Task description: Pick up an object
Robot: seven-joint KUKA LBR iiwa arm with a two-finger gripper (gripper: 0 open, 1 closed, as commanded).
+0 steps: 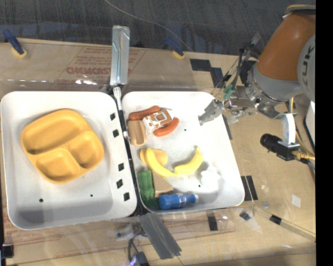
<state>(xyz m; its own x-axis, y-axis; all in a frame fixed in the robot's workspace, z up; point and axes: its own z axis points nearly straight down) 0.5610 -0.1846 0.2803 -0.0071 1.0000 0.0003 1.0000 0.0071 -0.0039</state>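
Camera view: banana amid crowded toys.

Two yellow bananas laid curved mid-bin in the right bin, hot dogs grouped near its top left, blue bottle laid on its side along the near wall, green item placed beside it.

Even, bright overhead light, soft shadows inside the white bins, mild glare, slightly soft focus.
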